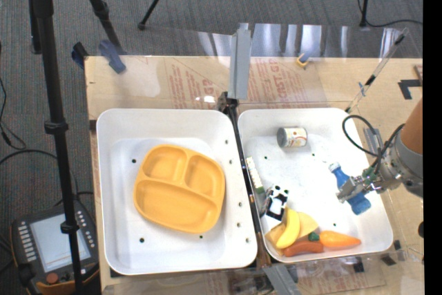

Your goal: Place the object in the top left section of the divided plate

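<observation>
A yellow divided plate lies in the left bin, its two smaller sections toward the back and one long section toward the front. My gripper is low over the right side of the right bin, directly at a blue bottle-shaped object. The blue object's narrow top points to the back left, while its lower end shows below the gripper. The gripper body covers the object's middle, so contact is unclear.
The right bin also holds a small can on its side at the back, a black-and-white item, a banana and a carrot at the front. A divider separates the bins. Tripod legs stand at the left.
</observation>
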